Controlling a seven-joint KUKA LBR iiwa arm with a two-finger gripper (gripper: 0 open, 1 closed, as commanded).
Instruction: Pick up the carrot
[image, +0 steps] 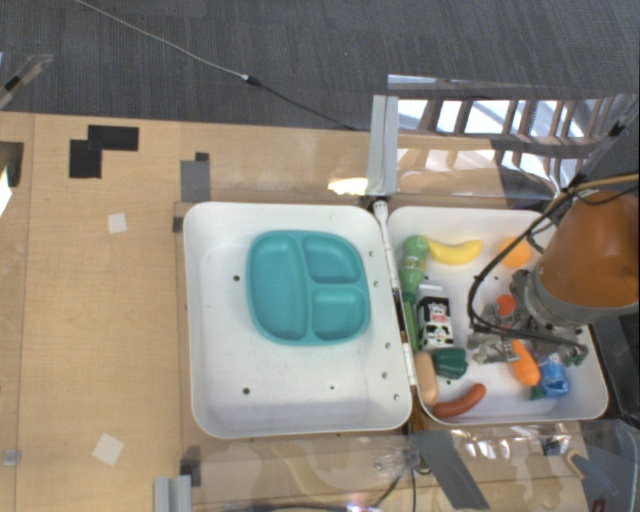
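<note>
Down in the right bin (597, 405), the gripper (515, 345) hangs low among the toys, and I cannot tell its state from where I stand. Just below and right of it lies the carrot (525, 366), partly hidden under the wrist, its long axis seeming to slant from upper left to lower right; which end is the tip I can't make out. A blue block (553, 379) sits touching the carrot's far side, so a closing grab could catch that instead, or nudge the carrot away.
</note>
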